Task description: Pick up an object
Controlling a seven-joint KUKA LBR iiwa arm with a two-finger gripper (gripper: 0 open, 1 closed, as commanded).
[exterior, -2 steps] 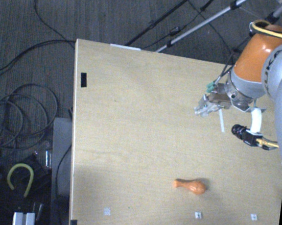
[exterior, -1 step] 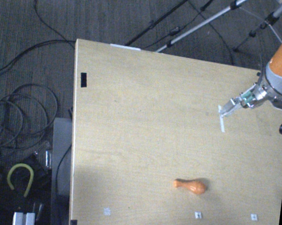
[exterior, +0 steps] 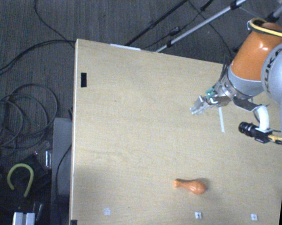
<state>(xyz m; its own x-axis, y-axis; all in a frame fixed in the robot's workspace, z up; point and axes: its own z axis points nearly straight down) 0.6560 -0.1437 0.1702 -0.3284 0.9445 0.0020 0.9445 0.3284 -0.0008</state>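
Presently your gripper (exterior: 199, 108) hangs above the tabletop's (exterior: 128, 133) upper right; whether its jaws are released or clenched cannot be told. An orange pear-shaped object (exterior: 191, 185) lies well apart, nearer you. Cables (exterior: 17, 114) litter the dark floor (exterior: 35, 13) at left.

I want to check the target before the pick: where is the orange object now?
The orange object lies on the tan board, low and right of centre in the camera view, below the pincer and apart from it.
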